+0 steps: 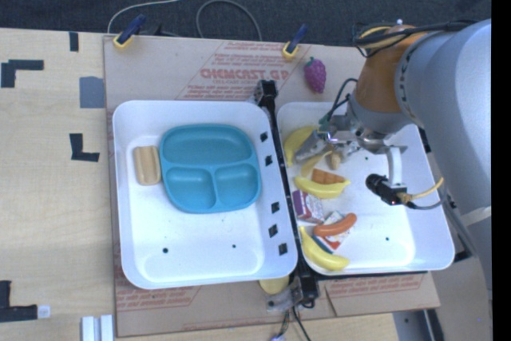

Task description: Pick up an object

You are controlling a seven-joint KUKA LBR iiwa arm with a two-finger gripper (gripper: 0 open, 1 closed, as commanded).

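The tool (pixel 326 146) hangs low over the far left part of the right shallow white bin (pixel 399 247), its state impossible to tell, just above a curved yellow plastic banana (pixel 321 186) and small orange carrot (pixel 325 176).

We see our grey arm (pixel 447 84) bent in from the right, orange band above the wrist, gripper (pixel 319 149) pointing left and low.

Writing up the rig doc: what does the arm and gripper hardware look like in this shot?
The arm has a bulky grey shell with an orange band above the wrist. Black and yellow cables loop around it. The gripper is small, metallic and two-fingered, with a black fitting trailing a yellow cable beside it.
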